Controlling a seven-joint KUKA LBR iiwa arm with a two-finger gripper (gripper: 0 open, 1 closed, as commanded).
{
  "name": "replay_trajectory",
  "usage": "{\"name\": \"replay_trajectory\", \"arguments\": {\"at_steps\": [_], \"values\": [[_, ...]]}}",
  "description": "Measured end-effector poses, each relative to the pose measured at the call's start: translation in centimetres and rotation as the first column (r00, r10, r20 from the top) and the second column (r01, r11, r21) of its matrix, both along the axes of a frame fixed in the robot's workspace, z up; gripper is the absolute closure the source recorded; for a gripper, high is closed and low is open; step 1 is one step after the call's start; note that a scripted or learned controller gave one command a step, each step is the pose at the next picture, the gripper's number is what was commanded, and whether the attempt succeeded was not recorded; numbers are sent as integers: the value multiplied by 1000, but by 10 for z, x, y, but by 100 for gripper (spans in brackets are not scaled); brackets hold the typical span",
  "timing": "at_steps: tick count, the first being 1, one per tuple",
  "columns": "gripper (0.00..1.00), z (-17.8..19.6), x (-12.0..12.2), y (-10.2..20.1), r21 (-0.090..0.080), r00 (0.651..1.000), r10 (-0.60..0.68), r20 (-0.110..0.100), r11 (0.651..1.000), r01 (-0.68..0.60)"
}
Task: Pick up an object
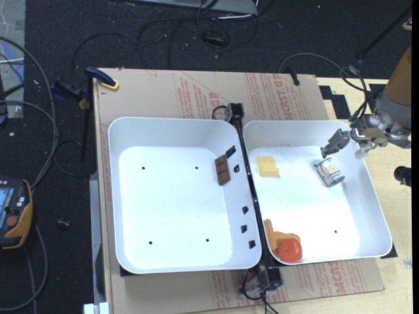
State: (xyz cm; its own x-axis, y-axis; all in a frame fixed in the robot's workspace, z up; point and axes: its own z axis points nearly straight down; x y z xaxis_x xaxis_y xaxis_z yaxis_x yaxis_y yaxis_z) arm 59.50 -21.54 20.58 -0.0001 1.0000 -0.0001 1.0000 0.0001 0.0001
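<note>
Round red tomato (289, 248), flat yellow block (268, 167), cylindrical can (330, 173)

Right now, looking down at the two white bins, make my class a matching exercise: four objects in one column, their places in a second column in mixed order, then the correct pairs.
Objects
1. brown bar
2. yellow block
3. small can
4. red ball

Places
A. near corner of the right bin, by the divider
B. right bin, far side, close to the divider
C. left bin, at its right edge
D. right bin, far right part, just below the gripper

Pairs: 1-C, 2-B, 3-D, 4-A
</note>
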Motion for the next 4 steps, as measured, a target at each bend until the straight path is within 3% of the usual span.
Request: {"name": "replay_trajectory", "arguments": {"at_steps": [2,3,4], "values": [[0,-115,3,0,1,1000,0,-4,1000,0],[100,-102,4,-1,0,1000,0,1,1000,0],[100,-58,1,2,-1,1000,0,3,1000,0]]}}
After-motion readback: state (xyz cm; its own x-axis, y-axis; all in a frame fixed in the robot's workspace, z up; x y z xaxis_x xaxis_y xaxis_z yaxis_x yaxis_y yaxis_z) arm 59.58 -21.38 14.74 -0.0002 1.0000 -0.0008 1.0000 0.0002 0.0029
